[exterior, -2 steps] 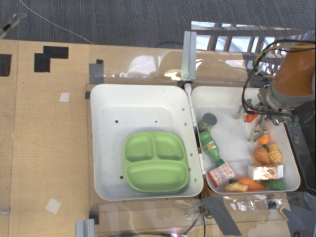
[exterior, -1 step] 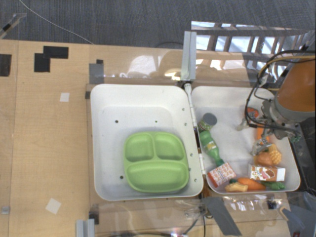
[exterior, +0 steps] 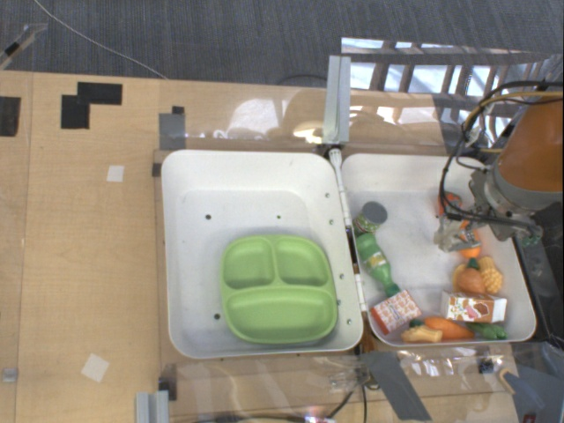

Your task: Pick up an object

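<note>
Toys crowd the right bin [exterior: 414, 183]; we judge the green bottle [exterior: 377, 263] light, stiff, slippery, best pinched mid-body. Gripper [exterior: 456, 236] spread: we cannot tell.

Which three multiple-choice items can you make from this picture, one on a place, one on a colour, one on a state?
1. Where is the divided plate?
A. left bin
B. right bin
C. on the bench

2. What colour is the plate?
A. white
B. green
C. orange

3. How does the bottle rest?
A. upright
B. lying on its side
C. on the plate

Answers:
1 A, it sits in the left bin.
2 B, it is plainly light green.
3 B, it lies flat in the right bin, by the dividing wall.
</note>
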`<state>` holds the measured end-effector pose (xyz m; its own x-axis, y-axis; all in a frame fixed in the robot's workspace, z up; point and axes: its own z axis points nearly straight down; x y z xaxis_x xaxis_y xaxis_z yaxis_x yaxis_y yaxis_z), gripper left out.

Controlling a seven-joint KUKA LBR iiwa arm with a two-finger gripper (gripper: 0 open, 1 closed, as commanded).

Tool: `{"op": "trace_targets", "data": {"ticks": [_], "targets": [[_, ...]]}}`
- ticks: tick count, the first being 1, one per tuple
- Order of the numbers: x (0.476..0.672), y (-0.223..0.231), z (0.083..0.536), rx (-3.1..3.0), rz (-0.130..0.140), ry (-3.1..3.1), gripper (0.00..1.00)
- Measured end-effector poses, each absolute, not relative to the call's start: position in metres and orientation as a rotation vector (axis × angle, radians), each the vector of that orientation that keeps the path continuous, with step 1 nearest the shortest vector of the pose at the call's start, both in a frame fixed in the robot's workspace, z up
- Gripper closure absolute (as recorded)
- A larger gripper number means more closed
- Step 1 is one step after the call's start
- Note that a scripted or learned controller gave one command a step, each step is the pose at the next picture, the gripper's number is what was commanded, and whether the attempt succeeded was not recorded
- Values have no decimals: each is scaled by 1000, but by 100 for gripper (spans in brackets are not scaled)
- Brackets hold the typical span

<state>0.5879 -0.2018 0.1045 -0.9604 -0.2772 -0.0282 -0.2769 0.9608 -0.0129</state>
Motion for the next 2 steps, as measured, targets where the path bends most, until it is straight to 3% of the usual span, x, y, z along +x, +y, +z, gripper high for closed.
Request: {"op": "trace_targets", "data": {"ticks": [1,2], "targets": [[633,-116,194,-325,-1,3104,100],[672,-63,295,-380,-2,3095,100]]}}
